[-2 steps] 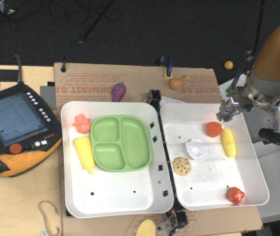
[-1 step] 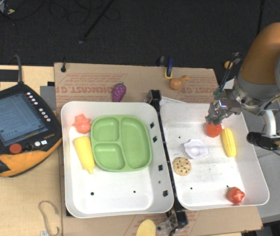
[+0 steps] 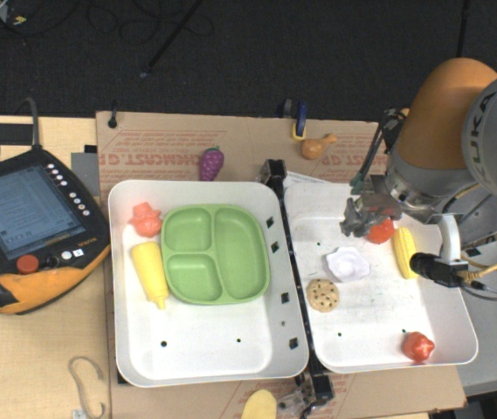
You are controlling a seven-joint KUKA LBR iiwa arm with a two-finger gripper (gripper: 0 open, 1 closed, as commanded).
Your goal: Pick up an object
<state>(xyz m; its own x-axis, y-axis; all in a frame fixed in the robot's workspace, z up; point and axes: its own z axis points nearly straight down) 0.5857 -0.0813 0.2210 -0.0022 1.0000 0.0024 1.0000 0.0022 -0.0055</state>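
Cardboard (image 3: 156,151): printing seen upside down, not fully legible.
Claw (image 3: 362,221): over right bin (image 3: 445,343), grip state unclear.
Red toy (image 3: 381,231): touching claw, beside corn (image 3: 403,251).
Cookie (image 3: 322,295): near bin's left wall.

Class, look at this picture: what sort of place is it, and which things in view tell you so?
Probably a robotics lab bench. A grey arm with a claw reaches over two white bins of toy food, such as a cookie, and a control pendant lies beside them.
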